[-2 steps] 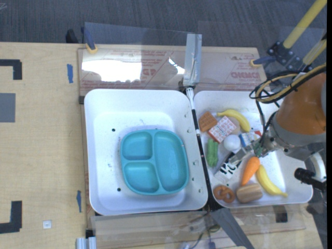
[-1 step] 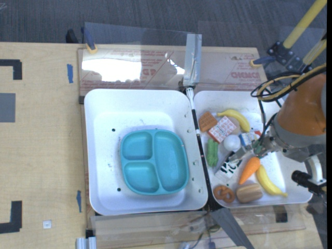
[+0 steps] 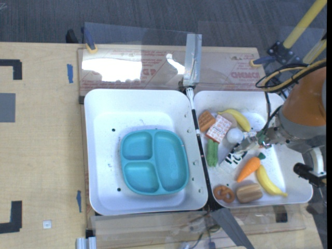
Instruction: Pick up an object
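The end effector (image 3: 252, 140), finger spacing not discernible, sits low in the right bin (image 3: 298, 193) among crowded items, beside the carrot (image 3: 248, 168) and white egg (image 3: 235, 135), so closing here risks a glancing or double grasp, since neighbours touch.

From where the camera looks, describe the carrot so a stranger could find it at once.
Look in the right-hand white bin, near its middle, just below the gripper. The carrot lies there at a slant beside a yellow banana. It alone is bright orange with a green top.
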